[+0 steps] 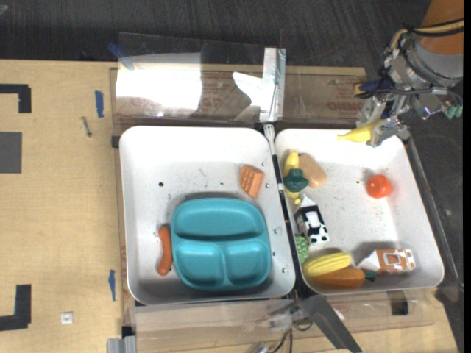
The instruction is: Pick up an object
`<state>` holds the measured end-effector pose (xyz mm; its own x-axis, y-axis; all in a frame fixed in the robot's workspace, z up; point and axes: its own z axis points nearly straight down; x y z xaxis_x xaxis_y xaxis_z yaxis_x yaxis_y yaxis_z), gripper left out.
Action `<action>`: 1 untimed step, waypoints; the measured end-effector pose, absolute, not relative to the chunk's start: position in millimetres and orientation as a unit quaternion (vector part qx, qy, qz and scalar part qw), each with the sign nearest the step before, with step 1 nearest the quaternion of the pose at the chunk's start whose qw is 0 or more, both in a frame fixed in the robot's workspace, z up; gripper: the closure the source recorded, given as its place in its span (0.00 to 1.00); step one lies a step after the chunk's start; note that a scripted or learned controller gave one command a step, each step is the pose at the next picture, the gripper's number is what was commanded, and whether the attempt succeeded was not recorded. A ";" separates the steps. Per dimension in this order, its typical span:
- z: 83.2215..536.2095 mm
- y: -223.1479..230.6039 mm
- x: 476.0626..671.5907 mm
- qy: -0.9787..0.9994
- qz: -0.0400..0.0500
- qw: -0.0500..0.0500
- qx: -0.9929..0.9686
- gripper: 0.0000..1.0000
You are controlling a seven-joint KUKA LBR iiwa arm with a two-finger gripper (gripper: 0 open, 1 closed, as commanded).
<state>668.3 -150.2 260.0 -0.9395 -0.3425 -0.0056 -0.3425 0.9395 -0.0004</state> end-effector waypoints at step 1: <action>247.7 -118.2 668.1 0.981 0.001 0.002 -0.193 1.00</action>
